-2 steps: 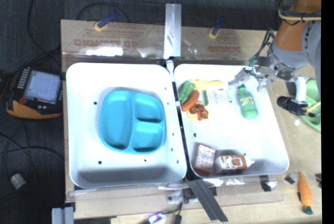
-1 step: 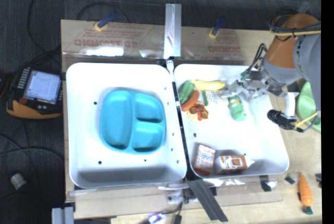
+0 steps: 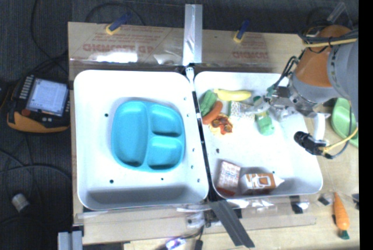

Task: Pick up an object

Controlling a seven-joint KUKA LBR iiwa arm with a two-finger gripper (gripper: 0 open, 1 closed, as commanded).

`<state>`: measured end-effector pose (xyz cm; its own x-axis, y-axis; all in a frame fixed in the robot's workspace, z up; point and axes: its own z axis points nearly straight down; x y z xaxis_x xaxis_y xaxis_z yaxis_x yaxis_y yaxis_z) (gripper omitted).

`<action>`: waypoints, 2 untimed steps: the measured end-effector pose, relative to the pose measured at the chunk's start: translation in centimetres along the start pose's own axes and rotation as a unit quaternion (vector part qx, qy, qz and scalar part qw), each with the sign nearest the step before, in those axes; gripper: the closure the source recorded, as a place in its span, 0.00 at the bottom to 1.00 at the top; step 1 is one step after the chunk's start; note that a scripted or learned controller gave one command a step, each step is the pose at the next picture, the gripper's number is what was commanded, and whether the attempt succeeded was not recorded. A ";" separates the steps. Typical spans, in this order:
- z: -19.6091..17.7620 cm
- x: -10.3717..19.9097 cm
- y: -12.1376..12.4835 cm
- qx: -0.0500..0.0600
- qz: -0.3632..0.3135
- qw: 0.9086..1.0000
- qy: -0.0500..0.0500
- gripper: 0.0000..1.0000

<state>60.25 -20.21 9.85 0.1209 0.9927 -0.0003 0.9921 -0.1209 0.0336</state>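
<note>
Closest to the lens is the grey arm [image 3: 341, 74], reaching in from the right with its orange band above the wrist. Its gripper [image 3: 273, 101] is low over the upper part of the right bin [image 3: 285, 152]. It is angled toward the cluster of small things there, most likely because that is where a grab has the most targets. Whether the gripper is released or clenched cannot be told, as its tip blurs into the clutter beneath it. Nothing can be seen held in it.

The likeliest thing to be picked is the small green block [image 3: 265, 125], which lies on the bin floor just below the gripper's tip and apart from it. A banana [image 3: 234, 94] lies just left of the gripper along the bin's top edge. Farther left, against the dividing wall, are a green vegetable [image 3: 206, 101], a carrot [image 3: 214, 110] and some red scraps [image 3: 222, 123].

A brown packet [image 3: 259, 182] and a small carton [image 3: 228, 175] lie along the bin's near wall, well apart from the gripper. The left bin [image 3: 87, 144] holds a blue divided tray [image 3: 148, 133], lying flat at its middle.
</note>
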 end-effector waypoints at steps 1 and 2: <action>-0.9 0.3 0.0 0.002 -0.002 1.000 0.004 1.00; -13.0 5.5 2.5 0.017 -0.002 1.000 -0.001 1.00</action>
